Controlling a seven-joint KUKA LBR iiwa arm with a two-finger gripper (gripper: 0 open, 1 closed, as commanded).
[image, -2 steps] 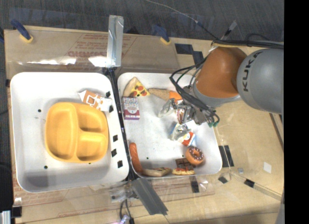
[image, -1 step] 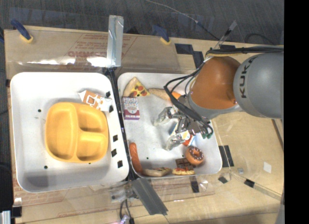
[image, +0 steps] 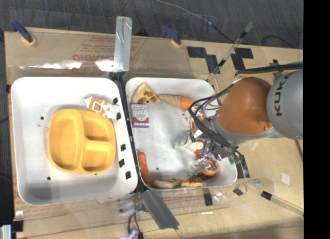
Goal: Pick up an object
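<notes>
My gripper (image: 202,156) reaches down into the right bin (image: 165,145) near its lower right corner, among cables and small items. A small red and orange object (image: 209,169) lies right beneath it, touching or very close. A pizza slice toy (image: 145,94) and a cone-shaped item (image: 172,100) lie at the bin's top. A small purple and white packet (image: 140,115) sits by the left wall. An orange sausage-like piece (image: 143,167) and brown food pieces (image: 175,183) line the bottom edge.
The left bin (image: 31,104) holds a yellow divided tray (image: 81,140) and an orange and white packet (image: 102,106) at its upper right. The arm's orange band (image: 245,106) overhangs the right bin's right side.
</notes>
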